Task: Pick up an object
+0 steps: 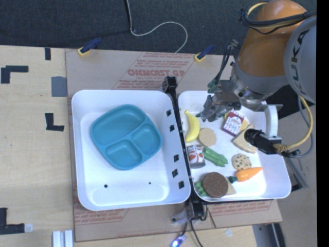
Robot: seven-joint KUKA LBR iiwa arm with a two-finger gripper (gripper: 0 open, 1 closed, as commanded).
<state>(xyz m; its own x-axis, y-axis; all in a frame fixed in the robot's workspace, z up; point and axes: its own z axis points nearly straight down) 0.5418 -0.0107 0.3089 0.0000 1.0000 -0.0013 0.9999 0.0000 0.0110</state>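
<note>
Fingers (212, 110) dark and blurred above the right bin (275, 189); cannot tell how far open, nothing seen held. Hovering near the banana (192, 126) and round cracker (207, 137). Could miss or nudge crowded neighbours

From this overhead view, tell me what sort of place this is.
Probably a robot-grasping test bench in a lab: a grey arm reaching over two white bins, toy food such as a banana, and a taped cardboard base.
</note>
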